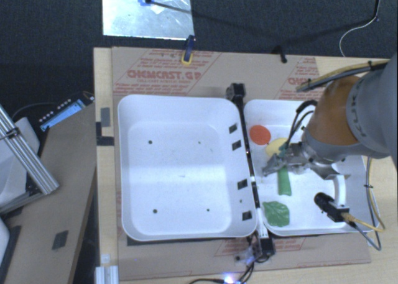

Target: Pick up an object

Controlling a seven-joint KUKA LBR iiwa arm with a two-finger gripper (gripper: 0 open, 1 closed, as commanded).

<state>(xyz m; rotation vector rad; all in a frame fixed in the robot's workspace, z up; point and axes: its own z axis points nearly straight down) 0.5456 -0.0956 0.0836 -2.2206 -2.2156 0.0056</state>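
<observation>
The grey arm with its orange band point(333, 115) reaches in from the right and bends down over the right bin point(298, 107). The tool point(278, 163) hangs low there, near the dividing wall, and I cannot tell how it is set. Just beside it lie a green stick point(284, 183), a yellow piece point(275, 146) and an orange disc point(260, 133). A green lump point(277, 213) lies nearer the front wall.

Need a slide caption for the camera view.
Gripper low in right bin beside green stick, orange disc, yellow piece.
</observation>
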